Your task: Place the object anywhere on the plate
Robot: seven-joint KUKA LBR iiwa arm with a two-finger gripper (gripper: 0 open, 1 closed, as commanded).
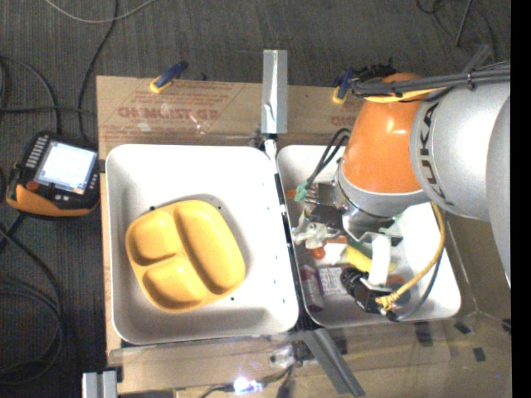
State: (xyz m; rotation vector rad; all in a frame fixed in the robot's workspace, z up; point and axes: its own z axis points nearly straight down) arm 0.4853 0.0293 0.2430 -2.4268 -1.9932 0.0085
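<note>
1 yellow plate point(185, 254) sits in left bin point(124, 164), 3 compartments bare. Right bin point(448, 297) holds object clutter point(328, 255). Gripper point(332, 235) low over it; plate lies toward 9 o'clock. Jaw state: cannot tell.

My wrist band point(386, 152) looks like glossy orange plastic. The yellow plate point(186, 254) is smooth, softly shiny plastic, both bins point(195, 160) are matt white plastic, and the board point(178, 106) beneath is rough brown cardboard.

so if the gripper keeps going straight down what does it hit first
Probably the small cluttered items in the right bin beneath the gripper, though the arm hides much, so depth is unclear.
</note>
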